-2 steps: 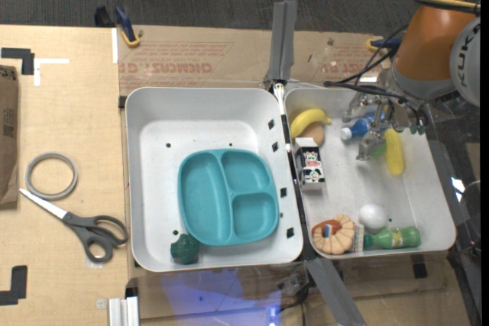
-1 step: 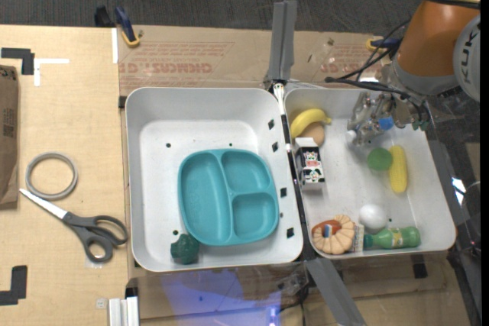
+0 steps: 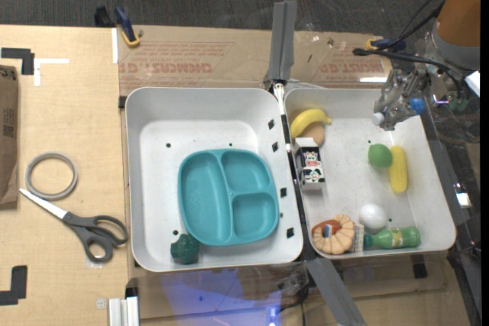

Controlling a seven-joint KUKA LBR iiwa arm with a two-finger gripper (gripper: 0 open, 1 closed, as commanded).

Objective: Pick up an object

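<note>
On the bench at far left lie a roll of tape [image 3: 51, 175] and, just near of it, a pair of scissors [image 3: 80, 224] with grey handles pointing right and near. The left bin [image 3: 145, 164] holds a teal divided plate [image 3: 228, 197] lying flat in its middle, and a small dark green lump [image 3: 184, 249] touching the plate's near left corner. In the right bin [image 3: 348, 99], along its left wall, a banana [image 3: 309, 121] curves with its long axis running left to right, a tan rounded thing [image 3: 312, 135] just near of it, then a small black and white carton [image 3: 311, 166] whose long axis runs far to near. At the near edge sit an orange and cream round toy [image 3: 335, 234], a white ball [image 3: 373, 216] and a green bottle [image 3: 393, 238] lying on its side, long axis left to right, cap end to the left. Further right a green ball [image 3: 379, 156] touches a yellow corn-like piece [image 3: 398, 168] whose long axis runs far to near. The gripper [image 3: 382, 118] hangs over the far right part of this bin, apart from the green ball below it; whether its fingers are spread or closed I cannot tell, and nothing shows between them. The arm [image 3: 461, 11] comes in from the upper right, its orange band high, wrist angled down and leftward toward the bin
</note>
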